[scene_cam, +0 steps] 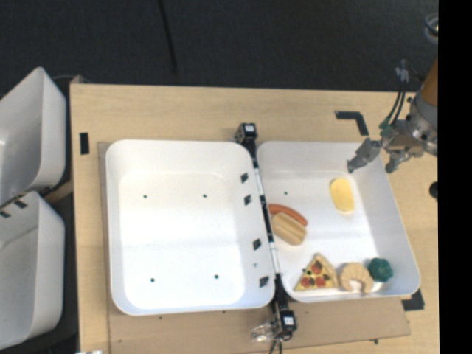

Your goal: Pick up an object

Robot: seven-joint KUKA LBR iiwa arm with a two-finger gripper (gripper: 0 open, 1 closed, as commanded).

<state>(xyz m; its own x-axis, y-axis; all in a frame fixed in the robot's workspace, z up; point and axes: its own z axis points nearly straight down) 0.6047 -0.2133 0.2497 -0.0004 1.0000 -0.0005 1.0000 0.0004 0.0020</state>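
Desk (169, 113): one, light wood, carrying two shallow white bins side by side.
Left bin (118, 220): one, white, with four small dark dots on its floor.
Right bin (394, 231): one, white, holding five food items in all.
Yellow piece (342, 195): one, pale yellow and oval, lying on the floor of the right bin toward its far right part, apart from the other items.
Hot dog (288, 225): one, red sausage on a tan bun, lying near the left wall of the right bin, about mid-depth.
Pizza slice (317, 274): one, triangular with red dots, at the near edge of the right bin.
Tan round piece (355, 276): one, just beside the pizza slice on its right, at the near edge.
Green piece (380, 269): one, dark green, in the near right corner, touching or just beside the tan round piece.
End effector (377, 158): one, over the far right corner of the right bin; its two fingers are spread apart with nothing between them; well apart from the near-edge items, nearest to the yellow piece.
Arm (422, 116): one, grey, entering from the right.
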